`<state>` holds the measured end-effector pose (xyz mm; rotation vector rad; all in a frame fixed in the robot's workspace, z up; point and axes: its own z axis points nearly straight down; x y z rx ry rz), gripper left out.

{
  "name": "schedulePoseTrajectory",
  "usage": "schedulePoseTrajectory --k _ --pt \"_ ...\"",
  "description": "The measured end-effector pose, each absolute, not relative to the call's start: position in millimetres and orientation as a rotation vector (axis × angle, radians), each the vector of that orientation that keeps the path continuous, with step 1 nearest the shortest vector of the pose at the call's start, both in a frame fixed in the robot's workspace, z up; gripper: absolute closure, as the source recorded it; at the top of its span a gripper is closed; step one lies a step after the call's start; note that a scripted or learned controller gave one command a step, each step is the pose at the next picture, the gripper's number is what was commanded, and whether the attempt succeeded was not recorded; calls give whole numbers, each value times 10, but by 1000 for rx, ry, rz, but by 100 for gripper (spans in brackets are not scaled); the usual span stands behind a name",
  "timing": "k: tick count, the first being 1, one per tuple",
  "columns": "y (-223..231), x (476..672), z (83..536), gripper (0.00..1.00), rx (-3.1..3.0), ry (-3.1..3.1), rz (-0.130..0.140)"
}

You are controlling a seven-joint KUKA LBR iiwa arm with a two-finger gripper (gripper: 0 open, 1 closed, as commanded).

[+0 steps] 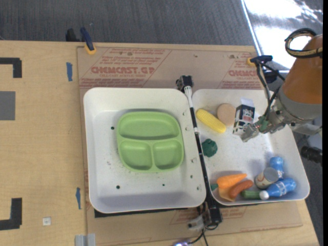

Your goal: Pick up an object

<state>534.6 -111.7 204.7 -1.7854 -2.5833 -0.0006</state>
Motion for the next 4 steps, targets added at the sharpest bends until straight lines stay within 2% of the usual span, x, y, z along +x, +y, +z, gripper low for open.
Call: schedulePoseTrajectory --k 1,2,3,4 --pt "-1121 5346 2048 0 -1787 -2583 -1" --pt "-982 5661 1368 0 -1882 -2512 1" --pt "-1413 5822 868 0 -1479 -2774 -2" --pt "-1411 5833 974 100 -1483 -2776 -5"
